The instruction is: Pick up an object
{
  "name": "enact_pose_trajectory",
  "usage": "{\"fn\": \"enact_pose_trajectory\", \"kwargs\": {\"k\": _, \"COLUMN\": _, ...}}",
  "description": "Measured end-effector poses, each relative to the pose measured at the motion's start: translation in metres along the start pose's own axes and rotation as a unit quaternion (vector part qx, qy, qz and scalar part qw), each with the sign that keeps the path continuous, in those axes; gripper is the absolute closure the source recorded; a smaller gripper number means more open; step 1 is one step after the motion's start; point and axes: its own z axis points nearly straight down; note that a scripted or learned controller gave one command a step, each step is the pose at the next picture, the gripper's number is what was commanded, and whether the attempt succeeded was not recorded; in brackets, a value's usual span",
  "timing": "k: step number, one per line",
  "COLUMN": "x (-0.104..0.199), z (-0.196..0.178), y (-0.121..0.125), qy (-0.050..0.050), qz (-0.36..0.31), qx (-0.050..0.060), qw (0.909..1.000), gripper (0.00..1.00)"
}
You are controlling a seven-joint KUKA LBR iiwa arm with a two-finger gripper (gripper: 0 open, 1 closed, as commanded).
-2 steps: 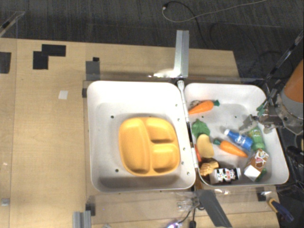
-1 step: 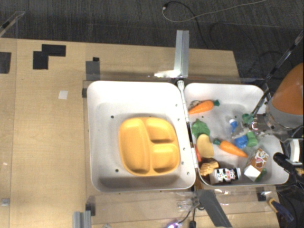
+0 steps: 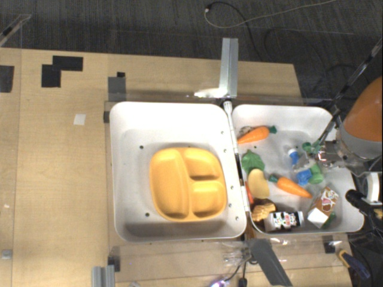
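The gripper (image 3: 316, 155) hangs low over the right bin (image 3: 281, 113), at its right side, in among a small clutter. The nearest candidates are a blue piece (image 3: 304, 177) and a green piece (image 3: 316, 173), just below it in the view and touching each other. A carrot (image 3: 293, 187) lies a little further down-left, its long axis running from upper left to lower right. Whether the gripper is spread or closed I cannot tell, since the small parts around it blur together, and nothing can be made out in its grasp.
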Motion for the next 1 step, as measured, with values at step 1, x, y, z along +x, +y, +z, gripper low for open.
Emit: {"fn": "enact_pose_trajectory", "kwargs": {"k": 1, "x": 0.0518, "z": -0.0912, "y": 0.053, "qy": -0.002, "qz": 0.089, "qx": 0.002, "qw": 0.996, "gripper": 1.0}}
